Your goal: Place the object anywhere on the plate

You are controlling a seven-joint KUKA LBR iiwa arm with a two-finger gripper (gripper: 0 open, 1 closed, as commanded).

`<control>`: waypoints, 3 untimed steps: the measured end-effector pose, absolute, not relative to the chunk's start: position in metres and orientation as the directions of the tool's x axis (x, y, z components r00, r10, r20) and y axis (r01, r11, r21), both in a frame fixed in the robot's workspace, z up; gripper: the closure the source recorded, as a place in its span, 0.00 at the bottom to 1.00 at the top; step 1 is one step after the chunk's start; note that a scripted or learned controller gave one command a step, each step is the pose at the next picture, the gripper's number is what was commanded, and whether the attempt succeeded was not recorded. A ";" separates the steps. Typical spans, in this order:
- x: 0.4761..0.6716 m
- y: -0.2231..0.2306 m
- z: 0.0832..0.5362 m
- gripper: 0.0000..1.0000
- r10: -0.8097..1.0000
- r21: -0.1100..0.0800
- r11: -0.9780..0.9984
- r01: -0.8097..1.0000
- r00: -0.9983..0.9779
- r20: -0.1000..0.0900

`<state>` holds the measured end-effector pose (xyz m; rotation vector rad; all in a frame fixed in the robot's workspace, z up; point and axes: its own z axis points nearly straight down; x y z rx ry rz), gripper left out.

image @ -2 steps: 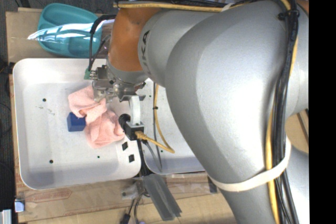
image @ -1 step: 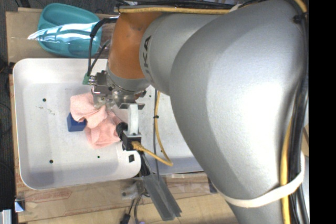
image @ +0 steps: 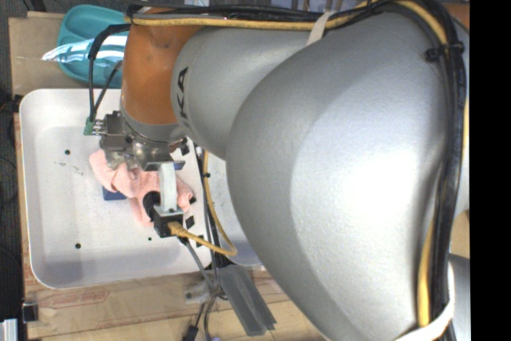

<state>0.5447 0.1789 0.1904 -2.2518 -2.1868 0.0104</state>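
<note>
Jaws hidden beneath the arm (image: 319, 132), width impossible to tell, over a pink cloth (image: 128, 181) partly covering something blue (image: 114, 192).

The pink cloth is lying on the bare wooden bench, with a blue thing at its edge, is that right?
Not quite. The camera view shows the pink cloth lying inside the white bin, on its floor, not on the bare wooden bench. The rest holds: a blue thing is at its edge.
</note>
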 end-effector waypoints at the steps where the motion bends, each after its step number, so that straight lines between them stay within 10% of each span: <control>1: 0.498 0.218 0.091 1.00 1.000 -0.001 0.010 1.000 -0.010 -0.001; 3: 0.583 0.204 0.154 1.00 0.979 -0.008 0.202 0.979 -0.203 -0.001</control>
